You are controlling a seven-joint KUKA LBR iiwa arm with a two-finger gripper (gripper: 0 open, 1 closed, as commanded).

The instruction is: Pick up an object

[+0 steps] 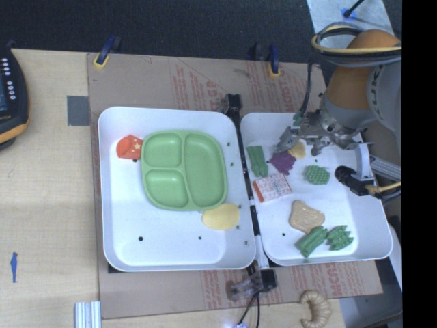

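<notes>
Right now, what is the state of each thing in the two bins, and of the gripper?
Green plate: flat in left bin, compartments bare.
Red piece: beside plate's left edge.
Yellow piece: at plate's lower right edge.
Purple piece: in right bin, just below the gripper.
Packet: lying flat.
Tan piece: lying flat.
Gripper: low over right bin, lifting nothing.

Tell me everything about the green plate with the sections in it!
The green plate is pale green and looks like smooth plastic, with rounded corners. Raised ridges split it into three compartments: two on its left side, one above the other, and one tall one on its right. It lies flat, a bit turned, in the left white bin. A small red thing with a yellow star sits at its upper left edge, and a pale yellow thing sits at its lower right corner.
</notes>
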